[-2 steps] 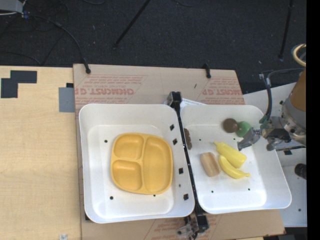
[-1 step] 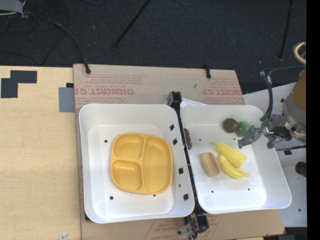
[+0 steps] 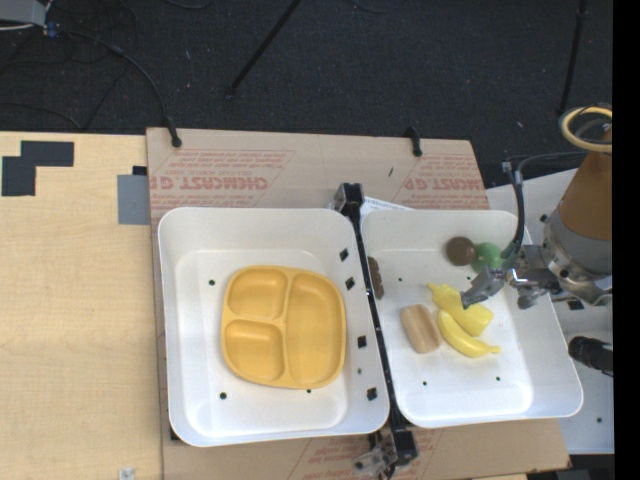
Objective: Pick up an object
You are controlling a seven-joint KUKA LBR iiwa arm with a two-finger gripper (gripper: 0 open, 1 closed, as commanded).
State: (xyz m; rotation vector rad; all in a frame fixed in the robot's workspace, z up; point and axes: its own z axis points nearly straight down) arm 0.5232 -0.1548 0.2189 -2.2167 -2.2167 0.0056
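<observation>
The gripper (image 3: 480,290) hangs low in the right bin (image 3: 545,393), at the frame's right-centre; whether it is released or clenched cannot be told. Its tip sits just over the upper end of the yellow banana-like objects (image 3: 465,326), apparently touching them. A green ball (image 3: 487,255) and a brown ball (image 3: 460,250) lie just above; a tan block (image 3: 420,328) lies left. A yellow divided plate (image 3: 284,326) rests in the left bin (image 3: 190,398).

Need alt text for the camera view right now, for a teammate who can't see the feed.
The grey arm's tool hovers over yellow toy pieces in the right bin, beside a tan block, a green ball and a brown ball. The left bin holds a yellow divided plate.
</observation>
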